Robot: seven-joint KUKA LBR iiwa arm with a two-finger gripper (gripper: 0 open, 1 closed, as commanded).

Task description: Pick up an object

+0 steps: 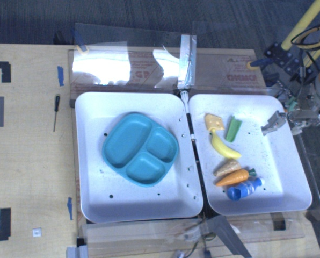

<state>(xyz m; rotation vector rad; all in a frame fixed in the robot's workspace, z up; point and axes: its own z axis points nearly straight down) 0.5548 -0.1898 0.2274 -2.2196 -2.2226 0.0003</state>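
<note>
The right white bin (pixel 289 192) holds several small toys. A yellow-orange wedge (pixel 214 122) and a green block (pixel 233 129) lie near its back. A yellow banana (pixel 224 147) lies in the middle. Toward the front are a tan bread piece (pixel 227 168), an orange carrot (pixel 234 177) and a blue bottle (pixel 243 190), close together. My gripper (pixel 274 122) hangs at the bin's right rim, well right of the green block and apart from every toy. Nothing shows in its grasp.
The left white bin (pixel 90 192) holds a blue divided plate (pixel 141 148). A clear plastic sheet (pixel 128 63) stands behind the bins. A screwdriver (pixel 56 112) lies on the bench at left. Cables and a yellow pole (pixel 310 12) crowd the upper right.
</note>
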